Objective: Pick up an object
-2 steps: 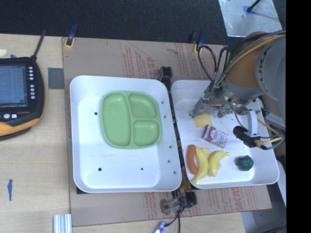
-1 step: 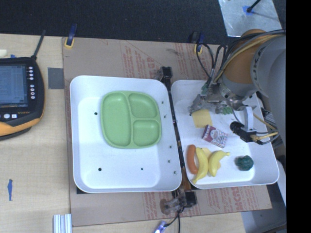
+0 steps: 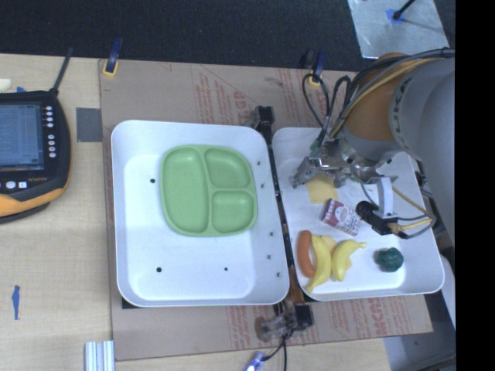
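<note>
I see my gripper (image 3: 315, 170), jaw state unclear, over a pale yellow block (image 3: 319, 191); a small red-and-white carton (image 3: 340, 216) crowds its four o'clock.

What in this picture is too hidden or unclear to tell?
- Hand: the wrist above covers it; grip state unreadable.
- Yellow piece: partly under the hand, shape unclear.
- Small packet: label too small to read.
- Right bin: far corner covered by the arm.
</note>
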